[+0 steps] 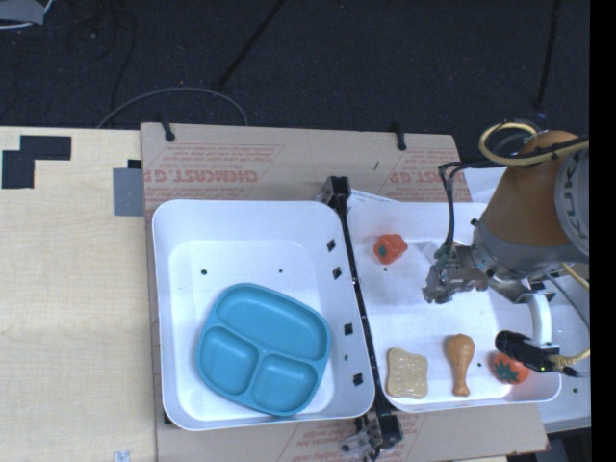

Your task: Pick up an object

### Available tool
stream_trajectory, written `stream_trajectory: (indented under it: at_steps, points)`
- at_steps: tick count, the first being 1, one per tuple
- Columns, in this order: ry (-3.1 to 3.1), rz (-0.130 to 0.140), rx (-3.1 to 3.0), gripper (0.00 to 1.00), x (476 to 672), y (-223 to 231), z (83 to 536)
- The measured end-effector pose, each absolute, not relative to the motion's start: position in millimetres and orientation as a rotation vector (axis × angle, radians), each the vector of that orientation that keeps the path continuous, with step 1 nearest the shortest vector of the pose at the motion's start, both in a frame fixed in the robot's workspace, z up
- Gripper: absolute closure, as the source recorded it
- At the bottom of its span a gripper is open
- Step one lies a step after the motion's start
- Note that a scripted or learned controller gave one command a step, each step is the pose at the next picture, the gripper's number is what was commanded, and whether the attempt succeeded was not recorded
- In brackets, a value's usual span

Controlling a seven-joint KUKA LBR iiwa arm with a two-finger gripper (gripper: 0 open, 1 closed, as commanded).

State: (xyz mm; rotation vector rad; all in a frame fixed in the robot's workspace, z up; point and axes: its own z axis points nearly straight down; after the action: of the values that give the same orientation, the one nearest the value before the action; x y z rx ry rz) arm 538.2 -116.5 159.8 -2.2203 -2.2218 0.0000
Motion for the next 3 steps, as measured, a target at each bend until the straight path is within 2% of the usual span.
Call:
stream_trajectory:
  at_steps: [1, 2, 3]
  points:
    - [-2.223, 0.000, -2.221, 1.00, 542.9, -119.7, 202.5]
    - [-2.225, -0.004, -2.223, 1.00, 543.4, -123.2, 265.9]
    - [-2.221, 0.004, -2.216, 1.00, 552.7, -74.2, 248.4]
